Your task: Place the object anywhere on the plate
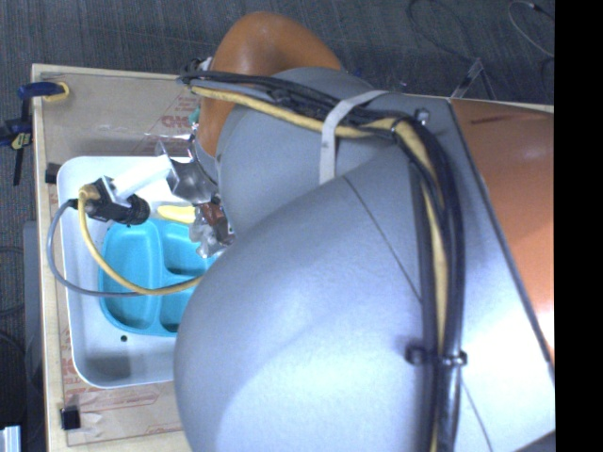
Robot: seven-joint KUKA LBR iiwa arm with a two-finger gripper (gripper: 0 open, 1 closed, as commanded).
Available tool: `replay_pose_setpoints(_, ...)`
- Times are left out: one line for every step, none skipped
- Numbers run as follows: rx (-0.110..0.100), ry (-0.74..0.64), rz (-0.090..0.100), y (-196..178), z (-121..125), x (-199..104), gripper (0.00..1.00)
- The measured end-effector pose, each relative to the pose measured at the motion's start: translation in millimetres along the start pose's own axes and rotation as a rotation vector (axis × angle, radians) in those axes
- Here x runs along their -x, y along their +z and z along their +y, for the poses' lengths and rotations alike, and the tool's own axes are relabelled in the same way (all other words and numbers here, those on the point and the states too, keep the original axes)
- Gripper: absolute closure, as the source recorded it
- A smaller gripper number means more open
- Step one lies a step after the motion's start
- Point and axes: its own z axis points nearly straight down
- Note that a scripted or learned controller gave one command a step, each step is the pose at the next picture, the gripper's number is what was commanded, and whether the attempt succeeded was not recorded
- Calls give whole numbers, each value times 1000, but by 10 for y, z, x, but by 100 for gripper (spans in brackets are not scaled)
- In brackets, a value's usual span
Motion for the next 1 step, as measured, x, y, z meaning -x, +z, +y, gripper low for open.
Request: replay_pose_setpoints(-2, -68, -5, 658, 18, 501, 100)
